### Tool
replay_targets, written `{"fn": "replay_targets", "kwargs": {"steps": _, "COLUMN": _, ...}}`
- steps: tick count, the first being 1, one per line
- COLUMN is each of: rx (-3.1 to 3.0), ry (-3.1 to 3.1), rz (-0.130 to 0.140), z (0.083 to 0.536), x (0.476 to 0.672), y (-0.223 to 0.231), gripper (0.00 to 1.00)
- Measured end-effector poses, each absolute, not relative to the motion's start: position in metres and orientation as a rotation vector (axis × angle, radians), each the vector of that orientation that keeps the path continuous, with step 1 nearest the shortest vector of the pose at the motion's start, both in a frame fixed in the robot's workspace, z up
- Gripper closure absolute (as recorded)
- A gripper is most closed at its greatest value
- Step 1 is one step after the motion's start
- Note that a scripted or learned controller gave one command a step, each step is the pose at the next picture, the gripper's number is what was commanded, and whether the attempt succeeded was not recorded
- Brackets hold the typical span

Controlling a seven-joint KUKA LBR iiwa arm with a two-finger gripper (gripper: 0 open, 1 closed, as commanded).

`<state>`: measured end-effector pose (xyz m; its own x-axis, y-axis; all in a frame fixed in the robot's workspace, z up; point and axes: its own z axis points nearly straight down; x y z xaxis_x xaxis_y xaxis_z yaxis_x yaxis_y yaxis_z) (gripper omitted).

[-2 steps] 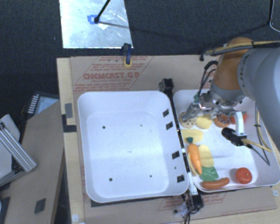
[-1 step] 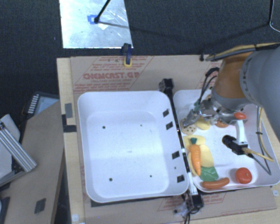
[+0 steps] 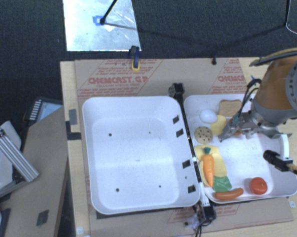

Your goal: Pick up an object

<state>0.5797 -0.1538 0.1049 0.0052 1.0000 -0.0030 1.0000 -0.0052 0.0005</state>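
The table (image 3: 110, 75) carries two white bins side by side. The left bin (image 3: 98, 158) is the bigger one. All the loose things sit in the right bin (image 3: 272, 168), probably tipped in there as a stock for the arm to choose from, which would explain why they crowd its left and near sides.

Within that bin, from its left wall: a speckled cookie (image 3: 203, 134) at about 10 o'clock from the bin's middle, a white egg (image 3: 207, 116) at 11, a carrot (image 3: 209, 169) lying lengthwise at 8 on a yellow and green piece, a sausage (image 3: 227, 194) along the near edge at 7, a slice of toast (image 3: 229, 107) at 12, and a tomato (image 3: 258, 185) at 5.

The tool (image 3: 231, 129) hangs low over the bin's far half, reaching in from the right. Whether it is spread or pressed together I cannot tell, and nothing can be seen gripped in it. The nearest candidates are the toast, just beyond it at 12 o'clock, and the cookie, near it at 9.
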Motion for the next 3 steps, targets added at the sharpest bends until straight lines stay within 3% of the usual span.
{"fn": "replay_targets", "kwargs": {"steps": 1, "rx": 2.205, "ry": 2.229, "rz": 0.013, "z": 0.129, "x": 0.652, "y": -0.090, "gripper": 0.00}}
{"fn": "replay_targets", "kwargs": {"steps": 2, "rx": 2.202, "ry": 2.228, "rz": 0.017, "z": 0.230, "x": 0.672, "y": -0.025, "gripper": 0.00}}
{"fn": "replay_targets", "kwargs": {"steps": 3, "rx": 2.207, "ry": 2.227, "rz": 0.007, "z": 0.235, "x": 0.670, "y": -0.030, "gripper": 1.00}}
